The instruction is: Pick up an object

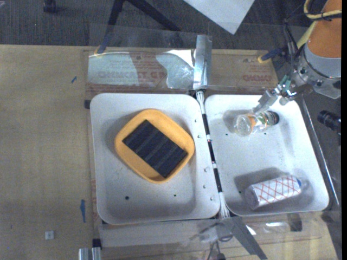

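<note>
So the setup is 2 white bins side by side on the wooden surface (43, 145). The left bin (103, 199) has a yellow tray-looking thing with a dark ribbed insert (154, 145) sitting in the middle. The right bin (309, 161) has 2 items: a small clear bottle (250, 122) lying on its side near the back, and a white roll with a red lattice pattern (272, 190) lying near the front, well apart from the bottle.

The gripper (267, 103) reaches in from the right and sits right at the bottle, so I'd guess that's the target. Honestly can't tell if the jaws are apart or together, it's too blurry and small there, and I can't say the bottle is held.

Handling-wise, my guess: the bottle looks like thin clear plastic, so light, a bit squishy and slick, and being round it'll probably roll away if nudged. Best bet is grabbing across the middle of the body, jaws straddling it squarely. The roll looks softer and easier to grip.
</note>
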Robot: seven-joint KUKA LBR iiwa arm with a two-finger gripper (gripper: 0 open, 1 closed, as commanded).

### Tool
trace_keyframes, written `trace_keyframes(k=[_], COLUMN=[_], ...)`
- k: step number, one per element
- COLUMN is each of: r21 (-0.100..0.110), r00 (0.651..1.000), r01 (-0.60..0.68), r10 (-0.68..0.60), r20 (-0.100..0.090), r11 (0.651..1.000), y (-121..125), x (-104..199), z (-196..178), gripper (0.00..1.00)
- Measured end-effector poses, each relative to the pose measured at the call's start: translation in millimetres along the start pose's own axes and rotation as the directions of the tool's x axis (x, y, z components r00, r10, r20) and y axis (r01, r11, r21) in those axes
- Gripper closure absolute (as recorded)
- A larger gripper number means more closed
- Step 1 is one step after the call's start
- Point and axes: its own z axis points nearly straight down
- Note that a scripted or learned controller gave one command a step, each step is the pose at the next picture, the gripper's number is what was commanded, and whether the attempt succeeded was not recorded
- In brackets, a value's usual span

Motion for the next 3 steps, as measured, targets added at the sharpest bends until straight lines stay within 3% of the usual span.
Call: trace_keyframes(k=[1,2,3], r21=[0.002,0.004,0.003], r00=[0.977,0.993,0.982], r01=[0.213,-0.120,-0.191], r10=[-0.213,0.120,0.191], r20=[-0.003,-0.004,-0.001], r11=[0.977,0.993,0.982], y=[-41,-71,5], x=[11,29,2], z=[12,45,171], gripper=[0.00,0.00,0.00])
